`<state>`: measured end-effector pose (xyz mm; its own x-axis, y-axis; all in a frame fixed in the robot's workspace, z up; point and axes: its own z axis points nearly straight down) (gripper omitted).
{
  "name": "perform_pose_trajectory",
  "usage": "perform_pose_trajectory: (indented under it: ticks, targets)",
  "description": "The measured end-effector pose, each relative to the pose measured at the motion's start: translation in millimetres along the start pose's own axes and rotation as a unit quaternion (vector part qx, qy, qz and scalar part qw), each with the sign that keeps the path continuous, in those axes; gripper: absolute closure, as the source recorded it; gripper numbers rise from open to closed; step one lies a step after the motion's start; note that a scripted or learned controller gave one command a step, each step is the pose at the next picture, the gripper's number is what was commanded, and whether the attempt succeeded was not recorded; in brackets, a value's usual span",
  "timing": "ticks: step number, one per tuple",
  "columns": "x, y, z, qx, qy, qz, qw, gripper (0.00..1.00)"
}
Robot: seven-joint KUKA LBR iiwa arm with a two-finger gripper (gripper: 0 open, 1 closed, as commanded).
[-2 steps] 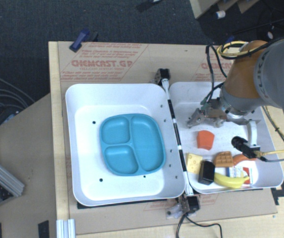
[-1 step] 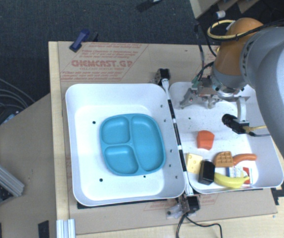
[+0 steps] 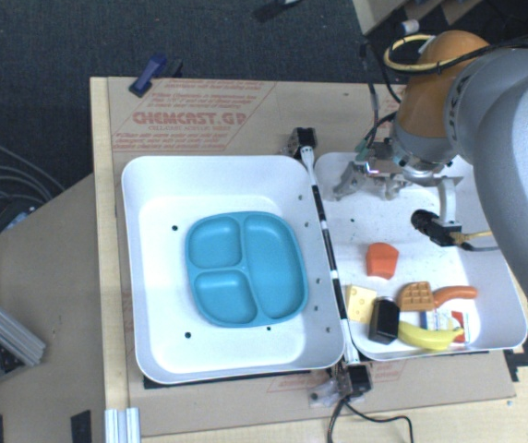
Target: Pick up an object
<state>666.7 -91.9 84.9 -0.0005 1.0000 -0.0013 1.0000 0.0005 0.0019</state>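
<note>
From above, the grey arm (image 3: 509,109) comes in from the right with its orange band (image 3: 435,81) showing, and the hand (image 3: 372,181) sits low over the far end of the right bin (image 3: 499,326), just beside the divider between the two bins; I cannot tell from here how it is set, and nothing shows in it; nearest to it, a little toward the near side, lies an orange block (image 3: 382,259) on its own; further toward the near rim the other pieces crowd together, a waffle piece (image 3: 416,294) touching a toy hot dog (image 3: 453,294), a yellow block (image 3: 360,304) against a black block (image 3: 384,321), and a banana (image 3: 428,337) along the edge; across the divider, in the left bin (image 3: 144,275), a blue divided plate (image 3: 245,268) rests flat, well apart from the hand; both bins stand on the counter (image 3: 190,118).
</note>
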Motion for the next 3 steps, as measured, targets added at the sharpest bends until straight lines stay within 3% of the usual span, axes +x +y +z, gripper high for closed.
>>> perform_pose_trajectory:
  ticks: [1, 2, 3]
  targets:
    - [-7.4, -87.2, 0.5, 0.002, 0.001, 0.001, 1.0, 0.0]
    - [-2.7, -21.6, -0.2, 0.0, 0.001, 0.0, 1.0, 0.0]
    - [-2.6, -21.2, -10.3, 0.0, 0.0, 0.0, 1.0, 1.0]
